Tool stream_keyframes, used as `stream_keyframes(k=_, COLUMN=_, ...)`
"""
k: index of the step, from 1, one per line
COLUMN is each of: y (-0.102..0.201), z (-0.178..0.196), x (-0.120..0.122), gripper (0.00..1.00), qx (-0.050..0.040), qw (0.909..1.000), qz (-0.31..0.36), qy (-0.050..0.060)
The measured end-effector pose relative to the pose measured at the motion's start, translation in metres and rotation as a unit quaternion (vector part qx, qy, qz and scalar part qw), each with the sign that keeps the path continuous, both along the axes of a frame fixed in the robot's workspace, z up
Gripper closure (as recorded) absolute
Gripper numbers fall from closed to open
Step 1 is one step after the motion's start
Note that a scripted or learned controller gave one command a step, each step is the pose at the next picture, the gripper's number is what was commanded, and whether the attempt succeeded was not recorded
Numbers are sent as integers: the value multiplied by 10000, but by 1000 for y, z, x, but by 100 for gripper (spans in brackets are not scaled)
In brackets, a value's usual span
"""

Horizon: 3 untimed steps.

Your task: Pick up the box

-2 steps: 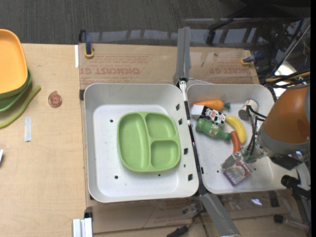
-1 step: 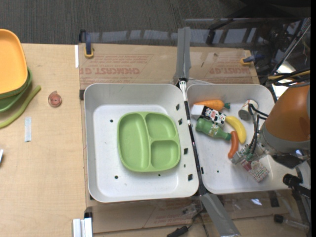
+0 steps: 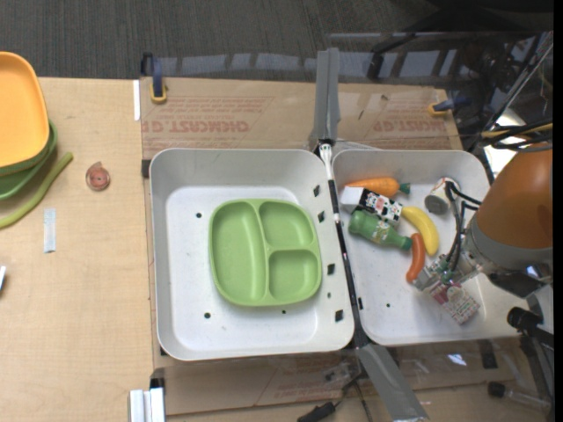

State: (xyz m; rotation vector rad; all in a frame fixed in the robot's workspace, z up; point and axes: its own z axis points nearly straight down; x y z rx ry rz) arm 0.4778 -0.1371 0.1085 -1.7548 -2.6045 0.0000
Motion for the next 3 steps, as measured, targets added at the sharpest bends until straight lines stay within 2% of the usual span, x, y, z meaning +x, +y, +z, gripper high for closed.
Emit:
stream_keyframes(k=1, y=-1, z=9, x=1, gripper=100, qx=-2, qw=10000, qz=-14, qy=-4)
stream_keyframes(k=2, y=-27, z=30, x=0, gripper=100, qx=-8, qw=9946, qz=-1040, qy=2)
stream_keyframes(k=3, y=-27, z=30, x=0, gripper=0, qx=-9, qw=9946, qz=-1039, qy=3)
